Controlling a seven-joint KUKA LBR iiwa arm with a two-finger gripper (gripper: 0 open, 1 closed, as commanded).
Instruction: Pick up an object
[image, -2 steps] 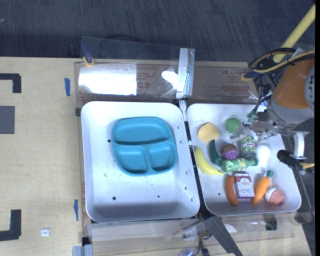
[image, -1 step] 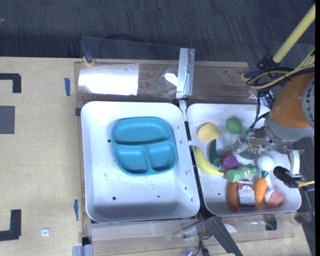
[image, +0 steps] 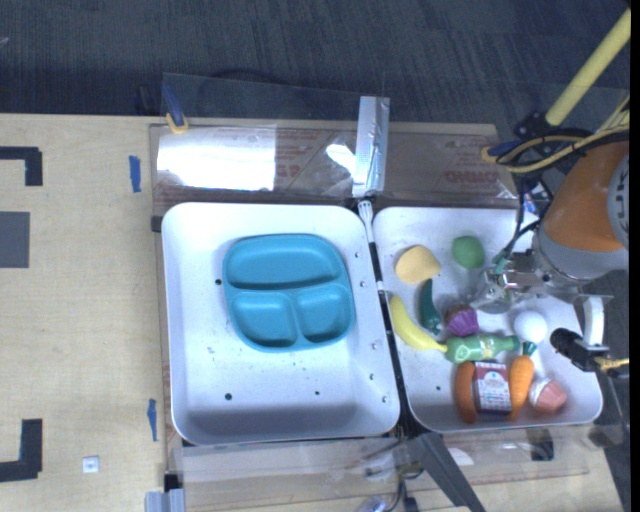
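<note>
my tool (image: 497, 283) hung low over the right bin (image: 590, 405), among crowded toys; i could not tell whether it was spread or pressed together. the nearest things, a purple piece (image: 462, 322), a white egg (image: 529, 325) and a green ball (image: 467, 250), lay close together, so i judged a grab might nudge neighbours or slip off a round one. the left bin (image: 190, 330) held a blue tray (image: 288, 290); the pale desk (image: 75, 300) lay beyond, dark floor (image: 300, 40) behind.

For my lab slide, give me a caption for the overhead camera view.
The arm's hand reaches into the right bin of toy food; a blue divided tray sits in the left bin.
</note>
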